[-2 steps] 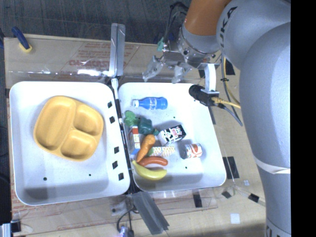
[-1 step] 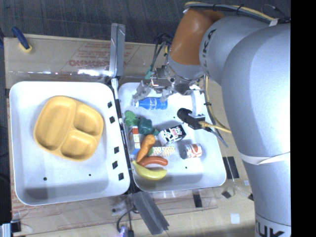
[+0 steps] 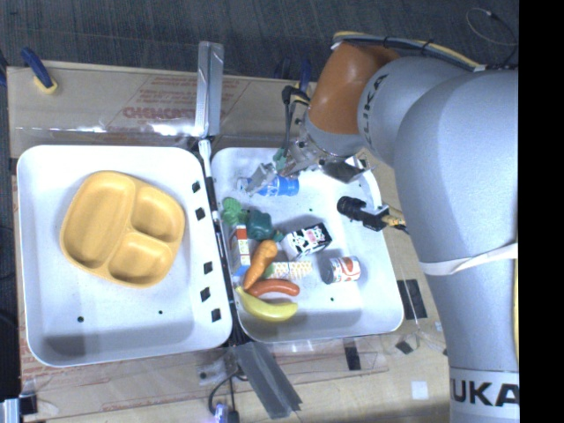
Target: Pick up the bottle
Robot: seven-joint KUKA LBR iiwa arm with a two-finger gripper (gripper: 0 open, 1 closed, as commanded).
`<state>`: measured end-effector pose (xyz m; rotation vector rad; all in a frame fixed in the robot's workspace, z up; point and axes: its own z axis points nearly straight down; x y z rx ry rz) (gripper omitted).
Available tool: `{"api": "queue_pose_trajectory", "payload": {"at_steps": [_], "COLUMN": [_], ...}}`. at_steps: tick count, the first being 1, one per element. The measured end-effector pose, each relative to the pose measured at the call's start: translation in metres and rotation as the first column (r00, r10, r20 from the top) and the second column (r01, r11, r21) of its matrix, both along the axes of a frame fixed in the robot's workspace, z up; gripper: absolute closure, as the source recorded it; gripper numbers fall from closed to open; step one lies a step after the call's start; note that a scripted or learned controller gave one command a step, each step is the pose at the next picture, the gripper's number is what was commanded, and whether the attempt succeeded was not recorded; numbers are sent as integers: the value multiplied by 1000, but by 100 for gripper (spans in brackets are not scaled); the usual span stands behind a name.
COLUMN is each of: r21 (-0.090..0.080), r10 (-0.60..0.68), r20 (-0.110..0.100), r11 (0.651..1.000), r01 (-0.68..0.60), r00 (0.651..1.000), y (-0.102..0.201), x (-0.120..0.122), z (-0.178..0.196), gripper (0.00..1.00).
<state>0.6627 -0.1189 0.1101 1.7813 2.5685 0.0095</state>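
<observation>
The gripper (image 3: pixel 280 167) is down in the far part of the right bin (image 3: pixel 381 300), and the bottle (image 3: pixel 271 183), a clear one with a blue end, lies on its side right at the fingertips, touching or nearly so; whether the fingers are spread or closed on it cannot be told from this slant, because the wrist and the bottle's pale body blur together. To do the grasp well, the fingers probably want to straddle the bottle across its width, near the middle of its length and not at the blue end, and to go low enough that the round body does not squirt out as they close. The lift should be straight up first, before any sideways travel. Room is tight on the far side of the tool: the bin's back wall runs just behind it, and the divider where the two bins meet is near on the side away from the arm. Nearer the camera from the tool lie a green toy (image 3: pixel 247 218), a carrot (image 3: pixel 261 262), a small black-and-white carton (image 3: pixel 307 238), a can (image 3: pixel 341 270) and a banana (image 3: pixel 268 307), all apart from the bottle. The left bin (image 3: pixel 35 324), holding a yellow sectioned tray (image 3: pixel 122 227), lies beyond the divider.
</observation>
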Motion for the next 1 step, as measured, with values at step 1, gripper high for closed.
{"api": "queue_pose_trajectory", "payload": {"at_steps": [1], "r21": [0], "r10": [6], "r20": [6], "r11": [1000], "r01": [-6], "r00": [1000], "y": [1], "x": [3], "z": [13], "gripper": [100]}}
